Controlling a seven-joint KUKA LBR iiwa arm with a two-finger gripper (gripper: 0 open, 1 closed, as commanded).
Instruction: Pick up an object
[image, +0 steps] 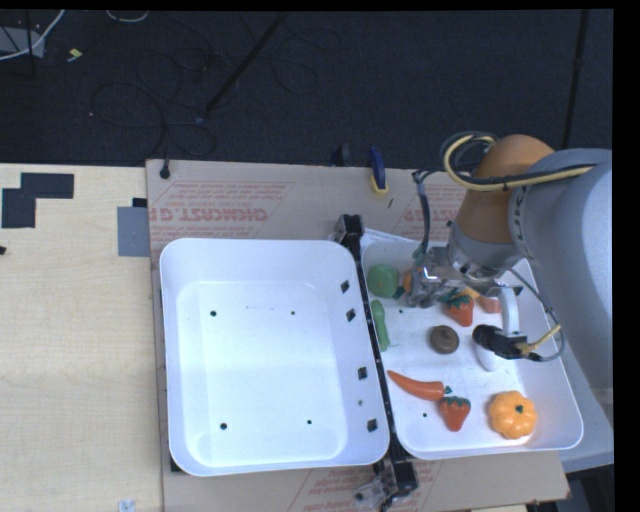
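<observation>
My gripper is down in the right bin, near its back wall. It sits between a round green piece on its left and a red strawberry-like piece on its right. Another small red piece lies just beyond that, partly hidden by the wrist. In front of the gripper lies a brown round piece. Nothing is visibly held.
Also in the right bin are a green pickle along the left wall, a red chili, a small strawberry and an orange pumpkin towards the front. The left bin adjoins it.
</observation>
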